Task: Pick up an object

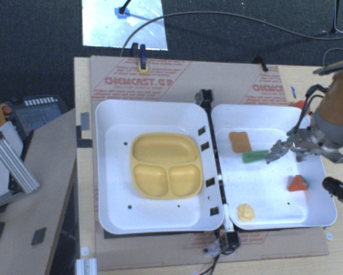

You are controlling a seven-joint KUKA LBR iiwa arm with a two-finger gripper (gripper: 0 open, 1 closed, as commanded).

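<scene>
The right bin (pixel 317 213) holds several small objects. A green stick (pixel 254 156) lies near its middle, just below a flat orange-brown square (pixel 240 141). A red piece (pixel 298 183) sits toward the right wall and a pale yellow lump (pixel 245 212) lies near the front left corner. My gripper (pixel 276 152) reaches in from the right and its tip is at the right end of the green stick, low over the bin floor. I cannot tell whether it touches the stick.
The left bin (pixel 111 211) holds a yellow divided plate (pixel 165 165). A black divider with clips (pixel 212 159) runs between the bins. The grey and orange arm (pixel 334 119) hangs over the right bin's right edge. Cables cross the dark floor behind the bench.
</scene>
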